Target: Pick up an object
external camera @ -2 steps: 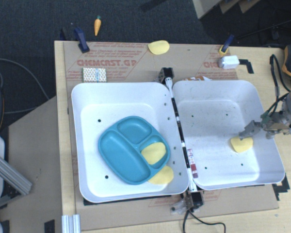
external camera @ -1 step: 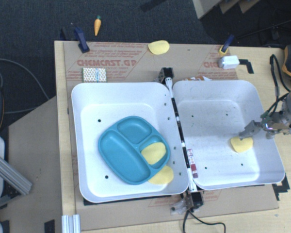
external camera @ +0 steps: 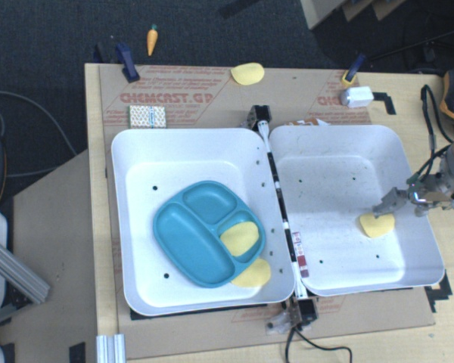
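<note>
Gripper (external camera: 394,202) low over right bin (external camera: 340,146), just above a small yellow piece (external camera: 377,224) on the bin floor; can't tell the finger state. Blue divided plate (external camera: 200,233) in left bin (external camera: 136,157).

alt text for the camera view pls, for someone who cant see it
A robot claw reaches in from the right over the right bin, just above a yellow piece lying on its floor. The left bin holds a blue divided plate with one yellow piece in a compartment and another beside it.
</note>
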